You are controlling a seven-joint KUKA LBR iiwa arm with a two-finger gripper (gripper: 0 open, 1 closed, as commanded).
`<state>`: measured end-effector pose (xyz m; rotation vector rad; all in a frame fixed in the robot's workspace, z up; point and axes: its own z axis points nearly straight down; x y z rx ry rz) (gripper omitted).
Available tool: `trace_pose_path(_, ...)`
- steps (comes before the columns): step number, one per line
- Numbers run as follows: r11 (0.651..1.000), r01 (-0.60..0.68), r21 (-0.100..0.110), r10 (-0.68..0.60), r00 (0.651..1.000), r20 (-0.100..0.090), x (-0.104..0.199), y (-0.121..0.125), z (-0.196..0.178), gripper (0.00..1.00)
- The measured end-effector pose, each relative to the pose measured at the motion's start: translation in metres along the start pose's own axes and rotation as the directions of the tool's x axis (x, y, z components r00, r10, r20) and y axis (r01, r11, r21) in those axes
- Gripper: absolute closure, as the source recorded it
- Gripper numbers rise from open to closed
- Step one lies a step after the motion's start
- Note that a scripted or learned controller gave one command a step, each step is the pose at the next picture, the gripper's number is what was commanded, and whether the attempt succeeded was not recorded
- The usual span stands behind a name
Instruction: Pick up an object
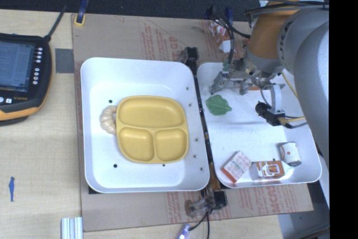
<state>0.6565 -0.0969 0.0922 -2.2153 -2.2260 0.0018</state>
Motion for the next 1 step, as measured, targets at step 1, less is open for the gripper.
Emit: trace_pose_path(1,1.0,-0.001,0.003,0.001,1.0,0.001,0.0046,-0.0473,0.0008,0.0)
